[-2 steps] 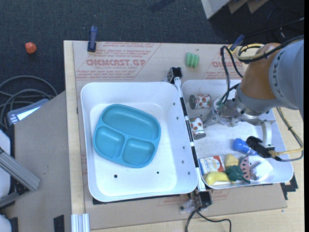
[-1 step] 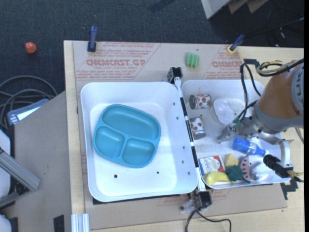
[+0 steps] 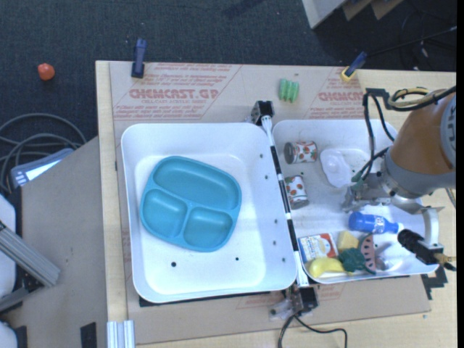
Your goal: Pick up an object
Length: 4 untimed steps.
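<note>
Gripper (image 3: 360,194) sits low in the right bin (image 3: 330,130), just above the blue bottle (image 3: 373,224) and beside the crumpled clear bag (image 3: 339,167). Finger opening: cannot tell, wrist blocks it. Nothing visibly held. Two red-spotted cans (image 3: 300,152) lie near the divider; left bin (image 3: 145,140) holds the blue tray (image 3: 191,203).

Grey arm (image 3: 424,147) low, wrist downward

Bench (image 3: 181,93) with two white bins (image 3: 138,194) side by side
</note>
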### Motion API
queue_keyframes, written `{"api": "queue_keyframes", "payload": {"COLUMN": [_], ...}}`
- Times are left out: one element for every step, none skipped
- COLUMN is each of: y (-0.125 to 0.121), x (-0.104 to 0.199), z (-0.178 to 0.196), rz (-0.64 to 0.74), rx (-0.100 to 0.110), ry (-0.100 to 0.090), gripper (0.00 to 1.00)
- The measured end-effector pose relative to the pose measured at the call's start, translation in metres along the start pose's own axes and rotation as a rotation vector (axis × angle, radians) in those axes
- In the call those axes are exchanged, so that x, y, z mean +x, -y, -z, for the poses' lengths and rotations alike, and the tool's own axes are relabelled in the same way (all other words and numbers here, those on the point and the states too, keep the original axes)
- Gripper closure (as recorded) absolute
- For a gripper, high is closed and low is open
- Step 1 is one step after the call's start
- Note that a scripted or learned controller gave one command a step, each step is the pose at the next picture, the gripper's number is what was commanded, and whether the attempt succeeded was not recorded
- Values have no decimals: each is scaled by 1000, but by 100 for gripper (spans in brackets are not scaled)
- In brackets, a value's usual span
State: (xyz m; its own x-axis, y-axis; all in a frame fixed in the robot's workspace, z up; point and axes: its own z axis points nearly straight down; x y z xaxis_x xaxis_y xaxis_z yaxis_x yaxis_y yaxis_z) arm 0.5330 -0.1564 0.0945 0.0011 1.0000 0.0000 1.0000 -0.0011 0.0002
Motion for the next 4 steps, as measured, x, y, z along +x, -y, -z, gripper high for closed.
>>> {"api": "queue_keyframes", "payload": {"y": [0,-100,-16,26], "x": [0,-11,-15,-8], "z": [0,-6,-10,-10], "rz": [0,2,0,1], "rx": [0,-1,1,1], "ry": [0,1,1,0], "gripper": [0,0,0,0]}}
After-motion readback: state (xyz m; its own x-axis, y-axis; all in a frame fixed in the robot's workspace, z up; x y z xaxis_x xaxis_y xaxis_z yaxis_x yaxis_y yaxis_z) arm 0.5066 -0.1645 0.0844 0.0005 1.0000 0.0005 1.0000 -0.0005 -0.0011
